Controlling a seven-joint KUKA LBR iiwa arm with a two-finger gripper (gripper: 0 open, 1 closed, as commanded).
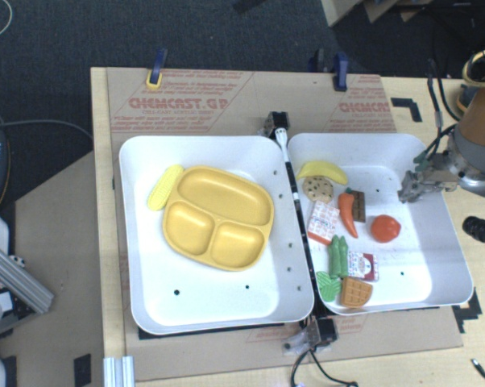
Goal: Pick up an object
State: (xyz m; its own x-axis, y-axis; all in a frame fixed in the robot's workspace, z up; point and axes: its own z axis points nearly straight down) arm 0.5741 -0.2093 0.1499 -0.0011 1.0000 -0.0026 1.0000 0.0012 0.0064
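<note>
Though near the end effector [413,189], tomato [385,228] apart.

Divided plate [218,220] in left bin [138,240]; toy foods [343,232] in right bin [444,256].

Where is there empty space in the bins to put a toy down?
Left bin: bare floor below the yellow tray, and along its near edge. Right bin: bare floor right of the tomato, under the gripper. Crowded along its left side, banana down to waffle.
</note>
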